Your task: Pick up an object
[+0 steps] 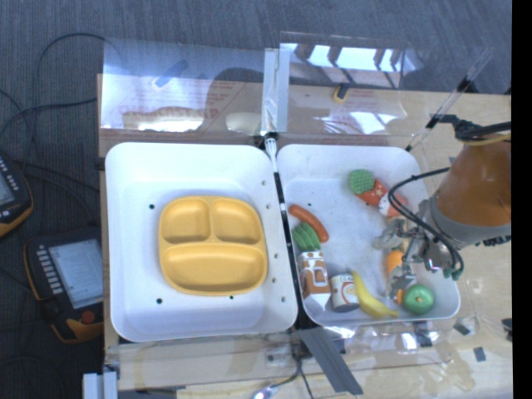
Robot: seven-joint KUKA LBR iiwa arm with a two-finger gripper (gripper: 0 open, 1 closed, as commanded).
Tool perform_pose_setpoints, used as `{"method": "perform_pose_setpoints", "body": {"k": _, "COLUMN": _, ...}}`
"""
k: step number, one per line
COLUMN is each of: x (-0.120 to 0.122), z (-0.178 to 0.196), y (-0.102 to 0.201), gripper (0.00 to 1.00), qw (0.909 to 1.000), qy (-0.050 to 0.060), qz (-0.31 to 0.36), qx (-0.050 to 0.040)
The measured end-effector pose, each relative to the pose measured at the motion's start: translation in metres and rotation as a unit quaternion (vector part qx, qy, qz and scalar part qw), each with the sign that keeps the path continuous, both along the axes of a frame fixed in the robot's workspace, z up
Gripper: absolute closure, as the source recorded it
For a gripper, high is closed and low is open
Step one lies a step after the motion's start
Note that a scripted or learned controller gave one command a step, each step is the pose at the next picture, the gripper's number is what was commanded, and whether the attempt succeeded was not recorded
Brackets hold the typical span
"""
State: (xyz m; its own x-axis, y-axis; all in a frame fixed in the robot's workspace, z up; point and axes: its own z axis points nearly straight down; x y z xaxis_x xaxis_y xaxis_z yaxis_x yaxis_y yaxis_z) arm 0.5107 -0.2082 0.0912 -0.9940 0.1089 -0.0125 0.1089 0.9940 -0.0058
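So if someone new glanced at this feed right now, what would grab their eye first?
Probably the yellow divided plate, alone in the left bin. Next, the toy food crowding the right bin: a banana, a green apple, a hot dog. The gripper hangs over that bin's right side.

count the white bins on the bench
2: the left bin holds a yellow divided plate; the right bin holds the toy food, with the gripper reaching in.

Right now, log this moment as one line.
arm: over right bin | pincer: low beside orange piece | banana, green apple: near | yellow tray: left bin
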Motion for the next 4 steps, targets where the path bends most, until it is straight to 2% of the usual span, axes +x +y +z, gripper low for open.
{"method": "perform_pose_setpoints", "body": {"k": 1, "x": 0.003, "z": 0.011, "y": 0.0, "gripper": 1.0, "qw": 1.0, "qy": -0.003, "qz": 0.001, "qx": -0.0016}}
{"method": "perform_pose_setpoints", "body": {"k": 2, "x": -0.017, "z": 0.003, "y": -0.011, "gripper": 1.0, "qw": 0.9447, "qy": -0.005, "qz": 0.328, "qx": -0.0038}}
{"method": "perform_pose_setpoints", "body": {"k": 3, "x": 0.067, "z": 0.001, "y": 0.003, "gripper": 1.0, "qw": 0.9912, "qy": -0.002, "qz": 0.133, "qx": -0.0005}}
{"method": "perform_pose_setpoints", "body": {"k": 4, "x": 0.066, "z": -0.001, "y": 0.003, "gripper": 0.0, "qw": 0.9912, "qy": -0.001, "qz": 0.132, "qx": 0.0003}}
